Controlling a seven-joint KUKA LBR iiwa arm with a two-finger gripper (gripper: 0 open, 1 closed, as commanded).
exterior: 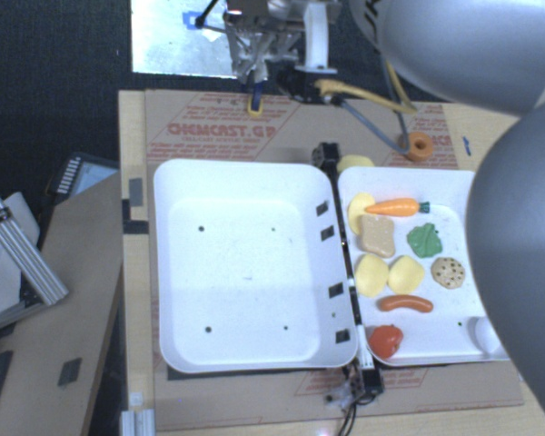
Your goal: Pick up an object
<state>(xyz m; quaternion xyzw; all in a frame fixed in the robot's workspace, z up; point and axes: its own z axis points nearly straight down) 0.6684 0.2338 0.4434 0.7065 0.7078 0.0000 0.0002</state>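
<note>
- Gripper (254, 75) hangs beyond the far edge of the left bin (177, 243), over the cardboard sheet (209, 125); you cannot tell from this view how it is set, and nothing shows in its grasp.
- Look to the right of the left bin: the right bin (454, 339) holds the toy food — carrot (395, 208), bread slice (378, 235), green leaf (424, 241), cookie (448, 272), sausage (405, 304), tomato (386, 340).
- Judging by this, you are at the approach step: no object is picked yet. The next move calls for crossing to the right bin and descending squarely over one item.
</note>
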